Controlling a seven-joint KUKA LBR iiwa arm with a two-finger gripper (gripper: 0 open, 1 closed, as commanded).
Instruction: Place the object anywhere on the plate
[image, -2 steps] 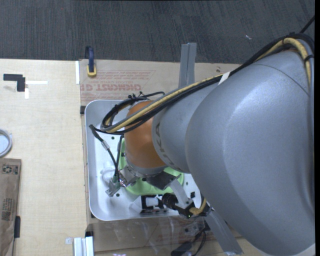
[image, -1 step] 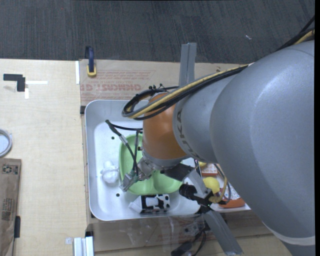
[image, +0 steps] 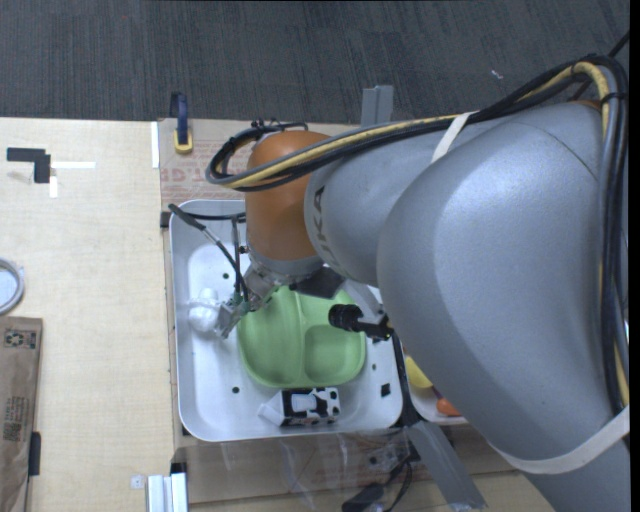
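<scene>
Tool beside green plate

A light green plate lies flat in the white bin.

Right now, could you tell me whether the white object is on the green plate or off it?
Off it: the white object lies on the bin floor beside the green plate's left edge.

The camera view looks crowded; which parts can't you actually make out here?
- Right bin: mostly covered by the grey arm.
- Green plate: upper edge hidden under the orange band.
- White object beside the gripper: too small to identify.
- Black-and-white item: too small to identify.
</scene>
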